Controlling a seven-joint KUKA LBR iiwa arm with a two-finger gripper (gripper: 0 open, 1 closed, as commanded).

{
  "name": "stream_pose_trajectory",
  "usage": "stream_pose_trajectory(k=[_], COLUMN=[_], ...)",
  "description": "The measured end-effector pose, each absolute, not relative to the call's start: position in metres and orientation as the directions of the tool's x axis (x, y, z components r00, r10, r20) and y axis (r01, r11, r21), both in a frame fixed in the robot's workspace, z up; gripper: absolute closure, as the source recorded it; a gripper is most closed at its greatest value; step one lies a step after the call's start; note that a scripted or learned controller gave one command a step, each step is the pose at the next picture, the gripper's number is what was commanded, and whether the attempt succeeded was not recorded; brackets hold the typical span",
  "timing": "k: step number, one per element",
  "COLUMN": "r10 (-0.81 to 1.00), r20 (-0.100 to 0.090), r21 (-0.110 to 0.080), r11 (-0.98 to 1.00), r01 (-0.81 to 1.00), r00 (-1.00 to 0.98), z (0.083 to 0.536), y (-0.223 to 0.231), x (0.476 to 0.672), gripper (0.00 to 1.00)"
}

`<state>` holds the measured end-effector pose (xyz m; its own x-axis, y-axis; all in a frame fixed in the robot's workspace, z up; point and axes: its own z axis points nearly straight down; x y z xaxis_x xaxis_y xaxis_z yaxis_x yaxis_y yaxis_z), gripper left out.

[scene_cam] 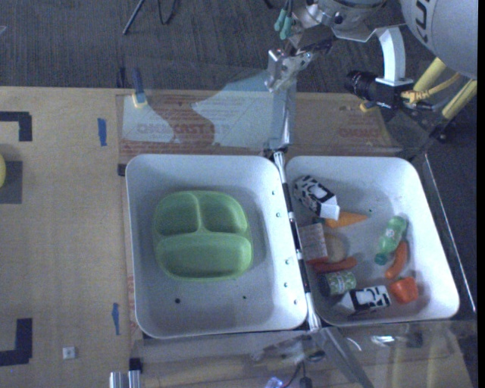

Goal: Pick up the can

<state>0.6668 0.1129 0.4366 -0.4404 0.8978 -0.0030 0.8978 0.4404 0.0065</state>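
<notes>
Hanging high behind the bins, your arm (pixel 447 23) is carrying the gripper (pixel 286 57) above the back edge of the bench; you cannot tell how it is set from here. The right bin (pixel 432 227) is lying below and nearer the camera than the tool. The can (pixel 338 283) is resting on its side near that bin's front, crowded between a red pepper (pixel 332 264) and a black-and-white carton (pixel 367 298). Descend squarely, avoiding both neighbours.
</notes>
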Motion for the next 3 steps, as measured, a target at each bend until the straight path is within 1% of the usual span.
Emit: stream_pose_trajectory(k=[1, 2, 3], r10=[0.928, 0.970, 0.757], r20=[0.000, 0.000, -0.003], r21=[-0.001, -0.001, 0.005], r11=[0.373, 0.242, 0.653], r01=[0.928, 0.970, 0.757], r00=[-0.373, -0.242, -0.653], z=[0.409, 0.224, 0.346], y=[0.152, 0.217, 0.173], x=[0.666, 0.666, 0.667], gripper=[1.00, 1.00, 1.00])
